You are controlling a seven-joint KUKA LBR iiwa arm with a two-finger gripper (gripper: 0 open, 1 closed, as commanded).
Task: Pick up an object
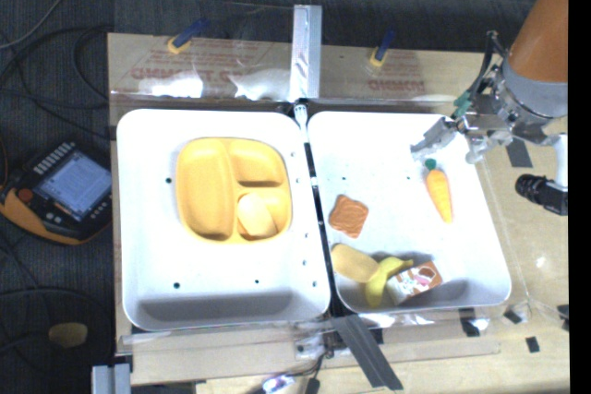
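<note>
Gripper (454,139) hangs with its fingers spread wide, nothing between them, the toy carrot (440,194) lying just below it, probably the easiest pick. Further off sit the waffle piece (348,215) and banana (381,279); farthest, the yellow divided tray (231,187).

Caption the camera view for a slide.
Claw open above a toy carrot in the right bin; yellow tray in the left bin.
</note>
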